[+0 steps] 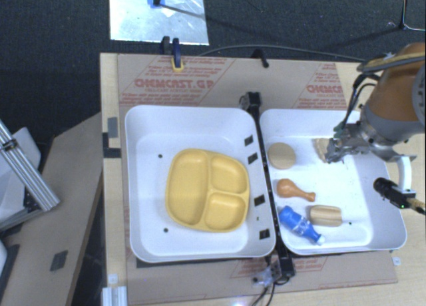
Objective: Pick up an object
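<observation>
Camera view, from above at a slant. 2 shallow white bins sit side by side on the bench. The left bin (pixel 143 165) carries a yellow divided plate (pixel 208 190) with 3 compartments, lying near the bin's centre. The right bin (pixel 386 231) carries 4 objects: a round tan disc (pixel 281 155) near its left edge, an orange pear-shaped piece (pixel 293 190) below it, a wooden cylinder (pixel 325 215) toward the front edge, and a blue object (pixel 299 224) at the front left corner, just beside the cylinder. The gripper (pixel 333 150) hangs low near the bin's back edge, right of the disc; whether it is released or clenched cannot be told.
</observation>
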Robot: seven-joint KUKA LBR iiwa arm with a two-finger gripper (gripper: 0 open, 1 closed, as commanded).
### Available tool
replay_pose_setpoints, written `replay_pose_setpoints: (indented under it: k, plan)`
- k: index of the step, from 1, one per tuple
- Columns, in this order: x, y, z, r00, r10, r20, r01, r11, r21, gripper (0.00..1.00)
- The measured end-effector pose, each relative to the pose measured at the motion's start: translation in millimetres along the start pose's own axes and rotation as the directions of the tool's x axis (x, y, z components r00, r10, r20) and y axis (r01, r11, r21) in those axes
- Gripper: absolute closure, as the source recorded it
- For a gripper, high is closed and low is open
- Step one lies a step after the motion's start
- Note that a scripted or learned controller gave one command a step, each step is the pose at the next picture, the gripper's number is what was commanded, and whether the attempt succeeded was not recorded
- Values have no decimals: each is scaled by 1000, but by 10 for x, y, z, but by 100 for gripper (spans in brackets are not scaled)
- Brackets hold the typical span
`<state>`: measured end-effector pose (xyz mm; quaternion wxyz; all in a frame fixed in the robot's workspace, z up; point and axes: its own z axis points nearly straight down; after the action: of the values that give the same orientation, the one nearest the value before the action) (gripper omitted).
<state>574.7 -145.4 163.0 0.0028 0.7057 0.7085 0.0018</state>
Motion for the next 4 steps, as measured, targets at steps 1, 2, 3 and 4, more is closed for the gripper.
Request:
replay_pose_setpoints:
  k: [1, 2, 3, 4]
  plan:
    - [48, -25, -622, 1000, -2, 0, 2, 1000, -2, 100]
    - [46, -8, -971, 1000, -1, 0, 1, 1000, 1, 100]
    - [636, 67, -1008, 1000, -6, -3, 6, 1000, 3, 100]
    - [1154, 103, -1033, 1000, -6, -2, 6, 1000, 4, 100]
